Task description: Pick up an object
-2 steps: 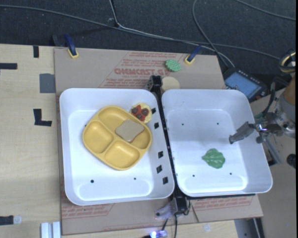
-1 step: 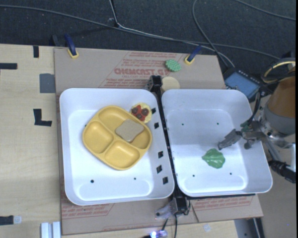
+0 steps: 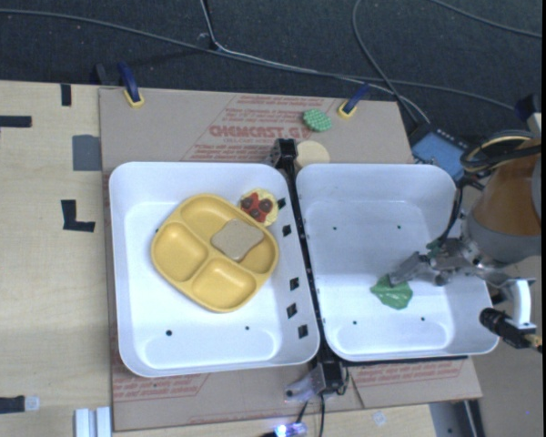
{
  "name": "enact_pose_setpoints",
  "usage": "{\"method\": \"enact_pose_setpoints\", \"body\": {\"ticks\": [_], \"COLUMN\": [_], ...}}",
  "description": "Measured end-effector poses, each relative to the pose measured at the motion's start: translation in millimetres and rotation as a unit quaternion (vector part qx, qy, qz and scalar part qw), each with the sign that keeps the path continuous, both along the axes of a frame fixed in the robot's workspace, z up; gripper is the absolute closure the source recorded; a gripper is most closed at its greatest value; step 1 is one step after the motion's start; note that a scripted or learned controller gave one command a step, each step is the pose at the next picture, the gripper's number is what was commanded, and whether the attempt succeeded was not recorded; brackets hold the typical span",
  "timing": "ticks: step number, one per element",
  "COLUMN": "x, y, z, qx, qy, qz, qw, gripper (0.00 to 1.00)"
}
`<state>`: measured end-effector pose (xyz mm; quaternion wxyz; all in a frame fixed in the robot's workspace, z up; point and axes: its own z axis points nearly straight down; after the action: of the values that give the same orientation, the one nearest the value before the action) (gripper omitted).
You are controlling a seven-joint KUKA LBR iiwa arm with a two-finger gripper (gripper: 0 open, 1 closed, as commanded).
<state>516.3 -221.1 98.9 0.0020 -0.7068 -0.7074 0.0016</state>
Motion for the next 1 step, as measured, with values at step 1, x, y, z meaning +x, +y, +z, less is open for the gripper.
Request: {"method": "enact_pose_setpoints", "body": {"ticks": [1], "x": [1.0], "y": [0.7], "z": [12.9], "qx": [0.0], "qy": [-0.001], "qz": [0.0], "qw": [1.0], "gripper": [1.0]}}
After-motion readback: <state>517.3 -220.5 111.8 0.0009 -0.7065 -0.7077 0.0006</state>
